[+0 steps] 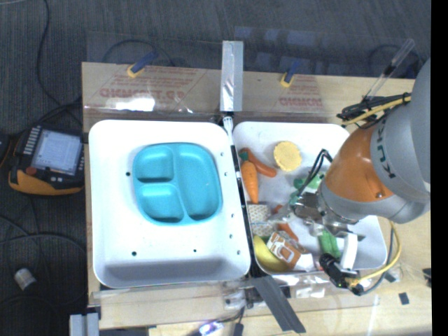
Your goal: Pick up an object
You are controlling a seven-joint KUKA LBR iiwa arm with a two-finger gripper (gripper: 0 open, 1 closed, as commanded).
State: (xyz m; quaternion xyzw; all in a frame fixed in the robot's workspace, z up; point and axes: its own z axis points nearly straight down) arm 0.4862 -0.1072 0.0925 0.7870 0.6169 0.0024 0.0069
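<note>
Low over the right bin hangs the pincer, under the orange band of the arm. Whether it is apart or together I cannot tell, because the wrist hides most of it, and no object is seen inside it.

Just below the pincer lies a green object, and to its lower left an orange and white packet next to a yellow banana. To the left of the pincer a carrot lies along the bin wall. Above and a little left of the pincer sits a round yellow piece.

Further left, well apart from the pincer, the left bin holds a blue divided plate. Both bins rest on a wooden bench. Around the bench is dark grey carpet with cables, and far to the left lies a handheld control unit with a screen.
</note>
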